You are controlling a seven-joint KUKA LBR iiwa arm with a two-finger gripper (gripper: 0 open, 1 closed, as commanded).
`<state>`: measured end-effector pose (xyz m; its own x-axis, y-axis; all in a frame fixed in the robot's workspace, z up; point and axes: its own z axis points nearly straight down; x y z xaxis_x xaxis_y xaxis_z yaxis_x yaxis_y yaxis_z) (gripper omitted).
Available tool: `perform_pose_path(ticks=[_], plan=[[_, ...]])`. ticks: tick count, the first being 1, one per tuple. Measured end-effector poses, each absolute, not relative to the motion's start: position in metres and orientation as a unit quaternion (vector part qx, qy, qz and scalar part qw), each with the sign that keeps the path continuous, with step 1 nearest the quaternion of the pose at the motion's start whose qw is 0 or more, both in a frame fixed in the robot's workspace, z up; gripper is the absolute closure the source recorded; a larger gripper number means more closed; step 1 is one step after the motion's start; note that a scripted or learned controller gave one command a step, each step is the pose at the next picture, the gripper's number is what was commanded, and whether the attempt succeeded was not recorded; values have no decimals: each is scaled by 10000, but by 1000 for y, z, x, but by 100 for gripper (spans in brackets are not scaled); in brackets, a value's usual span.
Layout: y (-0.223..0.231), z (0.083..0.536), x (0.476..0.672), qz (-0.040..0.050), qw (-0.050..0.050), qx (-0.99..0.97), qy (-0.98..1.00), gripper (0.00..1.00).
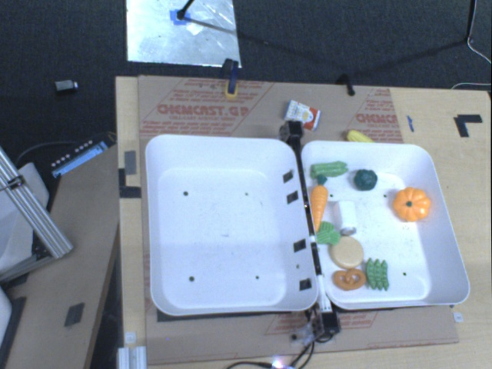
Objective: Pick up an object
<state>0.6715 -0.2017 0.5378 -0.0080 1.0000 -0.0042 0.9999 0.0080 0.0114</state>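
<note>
Toys wait in the right bin

You cannot tell if the jaws are open or shut. The things you could pick up all lie in the right bin (442, 237). A carrot (318, 204) lies by the wall between the two bins, with a long green veggie (329, 169) above it and a leafy green piece (328, 234) below. A dark green ball (365, 179) and a pumpkin (411, 204) sit apart, with free room around them. A tan round piece (347, 252), an orange slice (349, 280) and green pea pods (377, 274) crowd close together. A yellow toy (358, 137) lies just outside, and the left bin (154, 206) sits beside.
</note>
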Motion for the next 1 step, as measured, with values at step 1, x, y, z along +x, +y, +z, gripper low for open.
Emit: perform_pose_path(ticks=[1], plan=[[-207,537,609,8,20,7073,7069,100]])
